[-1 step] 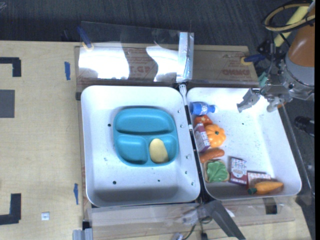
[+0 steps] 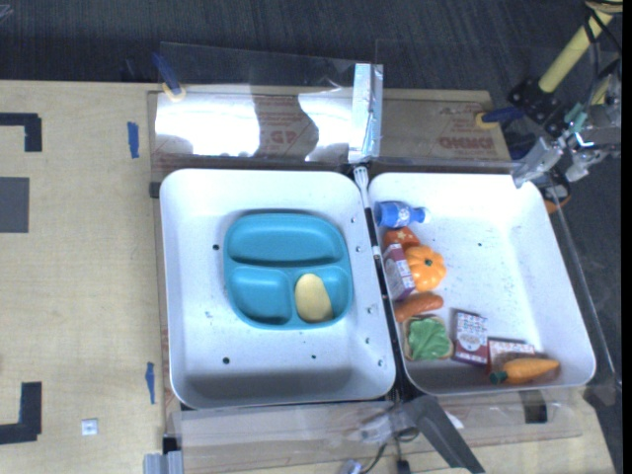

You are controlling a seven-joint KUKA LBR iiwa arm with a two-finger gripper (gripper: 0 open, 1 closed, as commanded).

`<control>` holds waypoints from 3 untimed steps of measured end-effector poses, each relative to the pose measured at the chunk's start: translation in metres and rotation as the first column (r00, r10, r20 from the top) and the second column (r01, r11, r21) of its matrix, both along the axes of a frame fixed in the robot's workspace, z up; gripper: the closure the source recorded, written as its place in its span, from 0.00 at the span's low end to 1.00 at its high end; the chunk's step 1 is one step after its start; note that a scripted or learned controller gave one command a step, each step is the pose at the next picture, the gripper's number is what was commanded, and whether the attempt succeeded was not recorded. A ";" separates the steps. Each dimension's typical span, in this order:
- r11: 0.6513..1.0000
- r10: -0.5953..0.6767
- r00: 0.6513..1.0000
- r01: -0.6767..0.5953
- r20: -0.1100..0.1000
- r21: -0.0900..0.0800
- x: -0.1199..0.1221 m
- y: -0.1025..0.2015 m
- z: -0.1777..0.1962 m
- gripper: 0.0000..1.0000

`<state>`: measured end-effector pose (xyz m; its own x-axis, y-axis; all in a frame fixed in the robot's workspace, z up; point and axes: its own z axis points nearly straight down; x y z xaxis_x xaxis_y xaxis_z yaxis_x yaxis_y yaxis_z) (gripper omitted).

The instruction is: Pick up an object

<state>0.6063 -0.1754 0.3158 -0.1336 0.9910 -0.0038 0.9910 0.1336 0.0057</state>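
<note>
The right bin (image 2: 513,265) holds several small items along its left and front sides. They include a bottle with a blue cap (image 2: 398,213), an orange pumpkin (image 2: 426,268), a small dark bottle (image 2: 398,273), a reddish sausage (image 2: 419,305), a green vegetable (image 2: 429,338), two dark red packets (image 2: 469,335) and a carrot (image 2: 527,368). My gripper (image 2: 546,164) hangs at the far right corner of this bin, above its rim and well away from all the items. Nothing shows in it.
The left bin (image 2: 193,294) carries a blue divided tray (image 2: 281,265) with a yellow potato-like object (image 2: 313,297) in its lower right compartment. A clear plastic panel (image 2: 267,117) stands behind the bins. The right bin's middle and right floor lies bare.
</note>
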 end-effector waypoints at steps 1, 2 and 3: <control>0.981 0.196 0.981 -0.196 0.000 -0.001 0.042 -0.018 0.039 0.00; 0.970 0.243 0.970 -0.243 -0.013 0.007 0.032 0.036 -0.137 0.00; 0.939 0.345 0.938 -0.345 0.024 -0.014 0.008 0.058 -0.200 0.00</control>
